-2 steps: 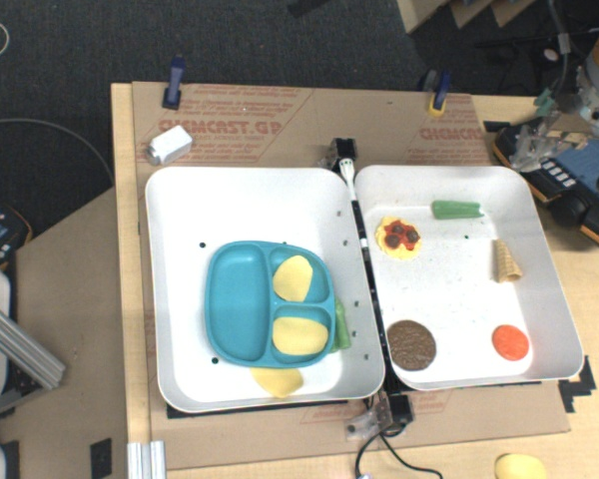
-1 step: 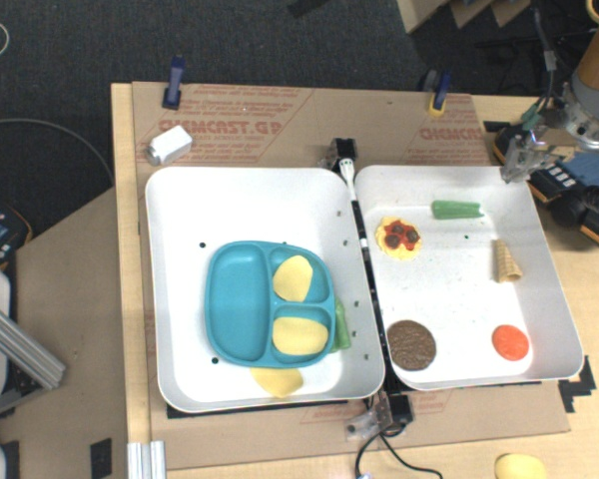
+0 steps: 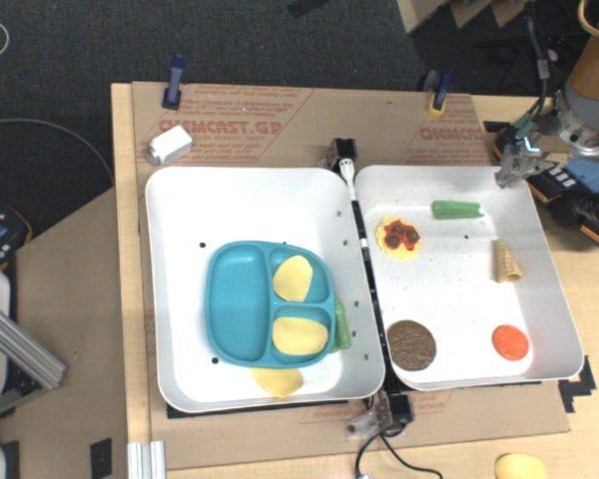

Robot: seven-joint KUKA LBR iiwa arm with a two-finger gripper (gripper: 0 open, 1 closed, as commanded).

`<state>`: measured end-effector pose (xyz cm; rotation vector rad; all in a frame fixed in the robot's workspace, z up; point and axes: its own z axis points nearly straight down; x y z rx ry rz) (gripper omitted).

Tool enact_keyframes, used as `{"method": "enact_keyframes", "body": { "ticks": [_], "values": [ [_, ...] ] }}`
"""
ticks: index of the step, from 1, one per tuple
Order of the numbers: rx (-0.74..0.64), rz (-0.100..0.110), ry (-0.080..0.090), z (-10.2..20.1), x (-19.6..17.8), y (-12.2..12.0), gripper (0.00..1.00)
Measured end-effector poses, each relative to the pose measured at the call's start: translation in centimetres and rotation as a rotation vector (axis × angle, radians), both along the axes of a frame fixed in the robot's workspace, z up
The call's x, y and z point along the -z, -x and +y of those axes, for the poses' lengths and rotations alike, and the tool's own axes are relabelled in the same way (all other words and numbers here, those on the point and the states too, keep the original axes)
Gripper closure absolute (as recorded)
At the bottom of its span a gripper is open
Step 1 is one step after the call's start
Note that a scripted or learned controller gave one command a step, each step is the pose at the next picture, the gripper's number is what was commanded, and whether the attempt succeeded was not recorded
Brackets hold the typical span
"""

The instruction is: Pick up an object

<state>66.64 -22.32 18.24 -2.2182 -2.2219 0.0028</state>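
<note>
Approach is the step in hand, as I judge it: the arm (image 3: 589, 88) sits at the upper right, and its gripper (image 3: 510, 165) hangs over the far right corner of the right bin (image 3: 554, 297), gripping nothing; how wide it stands I cannot tell.

Largest first: the left bin (image 3: 180, 297) holds a teal divided plate (image 3: 242, 302), with one yellow piece (image 3: 293, 277) in its upper small compartment, another (image 3: 299, 335) in the lower one, and a third (image 3: 278, 379) on the bin floor just below the plate.

In the right bin lie a brown round patty (image 3: 411, 344), a pizza-like disc (image 3: 397, 237), a green bar (image 3: 456, 209), an orange round piece (image 3: 510, 341) and a small cone (image 3: 506, 260).

The green bar lies nearest the gripper, just left and nearer the camera; the cone is next. The next move would call for choosing one, centring above it and descending.
</note>
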Motion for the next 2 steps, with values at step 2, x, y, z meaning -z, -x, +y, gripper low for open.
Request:
{"method": "enact_keyframes", "body": {
  "ticks": [2],
  "values": [
    [0.000, -0.001, 0.001, -0.01, 1.94, -0.02, 1.00]
  ]
}}
